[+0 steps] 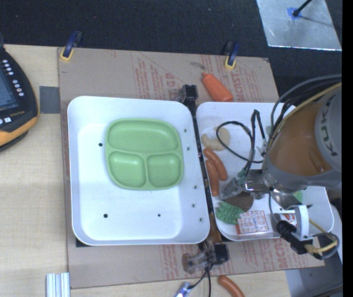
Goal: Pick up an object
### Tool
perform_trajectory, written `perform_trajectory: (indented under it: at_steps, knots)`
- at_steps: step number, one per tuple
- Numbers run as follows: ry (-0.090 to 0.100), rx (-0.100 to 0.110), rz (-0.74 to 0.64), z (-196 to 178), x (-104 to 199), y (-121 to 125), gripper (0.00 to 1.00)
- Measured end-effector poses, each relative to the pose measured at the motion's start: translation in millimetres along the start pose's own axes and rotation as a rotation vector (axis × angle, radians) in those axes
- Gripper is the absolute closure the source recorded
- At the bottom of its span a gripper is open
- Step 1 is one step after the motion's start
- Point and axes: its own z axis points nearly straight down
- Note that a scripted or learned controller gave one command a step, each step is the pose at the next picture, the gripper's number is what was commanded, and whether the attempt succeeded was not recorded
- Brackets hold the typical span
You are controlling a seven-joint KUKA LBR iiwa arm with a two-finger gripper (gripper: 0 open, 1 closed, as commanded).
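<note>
The right bin (238, 109) holds several small items: two reddish sausages (215, 164), a beige piece (217, 138), a green leafy toy (228, 212) and a red-and-white packet (251, 222). My gripper (240, 188) is low in this bin, just right of the sausages and above the green toy. A dark brown item (243, 200) lies right under it. The grey and orange arm (300, 147) covers the bin's right half, with black cable looping over it. I see nothing clearly held.
The left bin (86, 221) contains a green divided plate (144, 153). An orange carrot toy (216, 87) lies on the cardboard behind the right bin, and another orange item (232, 285) sits near the front edge. A teach pendant (0, 101) rests at far left.
</note>
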Motion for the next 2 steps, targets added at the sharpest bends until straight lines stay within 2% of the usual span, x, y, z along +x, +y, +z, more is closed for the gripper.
perform_trajectory:
  at_steps: [1,2]
  knots:
    - [-0.003,-0.002,-0.004,-10.4,-1.8,0.8,1.0]
    - [0.0,-0.002,0.002,-100.7,45.4,31.2,1.0]
